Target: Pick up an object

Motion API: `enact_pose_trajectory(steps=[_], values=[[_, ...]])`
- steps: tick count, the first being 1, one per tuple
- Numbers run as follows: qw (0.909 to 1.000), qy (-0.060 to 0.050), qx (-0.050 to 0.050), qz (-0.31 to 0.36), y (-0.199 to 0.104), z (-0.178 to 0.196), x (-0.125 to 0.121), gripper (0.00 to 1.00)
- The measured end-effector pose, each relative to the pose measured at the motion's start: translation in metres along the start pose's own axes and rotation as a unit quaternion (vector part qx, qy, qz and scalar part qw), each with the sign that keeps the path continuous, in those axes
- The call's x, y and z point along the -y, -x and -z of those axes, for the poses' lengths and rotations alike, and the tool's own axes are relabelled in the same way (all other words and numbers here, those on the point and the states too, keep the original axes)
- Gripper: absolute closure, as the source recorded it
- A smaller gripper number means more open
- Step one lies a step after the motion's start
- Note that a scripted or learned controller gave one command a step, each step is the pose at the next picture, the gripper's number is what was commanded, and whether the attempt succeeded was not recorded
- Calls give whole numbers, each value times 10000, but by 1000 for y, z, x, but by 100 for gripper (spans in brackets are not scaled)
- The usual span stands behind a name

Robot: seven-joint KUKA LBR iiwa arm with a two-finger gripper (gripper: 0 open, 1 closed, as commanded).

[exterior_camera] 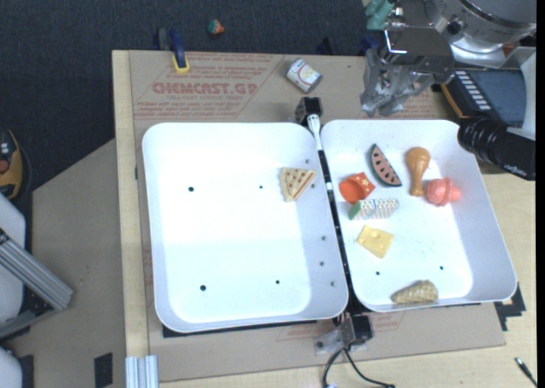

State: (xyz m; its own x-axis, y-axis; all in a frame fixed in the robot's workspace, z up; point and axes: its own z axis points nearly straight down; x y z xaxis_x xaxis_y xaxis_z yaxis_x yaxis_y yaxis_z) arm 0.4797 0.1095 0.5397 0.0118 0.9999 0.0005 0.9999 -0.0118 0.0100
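Lying across the right bin [485, 233] are seven small toy foods, none lifted. A watermelon slice [384, 165], dark-rinded with red flesh, is sitting towards the far side, with a tan drumstick [416, 168] just right of it and a rounded pink piece [441, 192] beside the drumstick's near end. A glossy red piece [356, 187] is resting near the centre divider, touching a pale speckled piece [379, 207] on its near side. A flat yellow block [375, 241] is lying nearer again, and a ridged tan piece [415, 293] is sitting against the near rim. In the left bin [170, 208], a gridded triangular wedge [296, 182] is lying alone by the right wall. Both bins are showing smooth white surfaces with rounded corners.

The gripper [392, 93], bare metal, is hanging over the right bin's far rim, apart from every item; whether it is spread or closed I cannot tell. A small box [303, 75] is resting on the brown board [213, 88] beyond the bins.
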Motion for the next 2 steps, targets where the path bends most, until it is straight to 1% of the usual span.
enact_pose_trajectory(steps=[1,2], values=[[9999,-94,14,56,-20,-111,3,100],[10000,-74,7,41,38,-143,2,100]])
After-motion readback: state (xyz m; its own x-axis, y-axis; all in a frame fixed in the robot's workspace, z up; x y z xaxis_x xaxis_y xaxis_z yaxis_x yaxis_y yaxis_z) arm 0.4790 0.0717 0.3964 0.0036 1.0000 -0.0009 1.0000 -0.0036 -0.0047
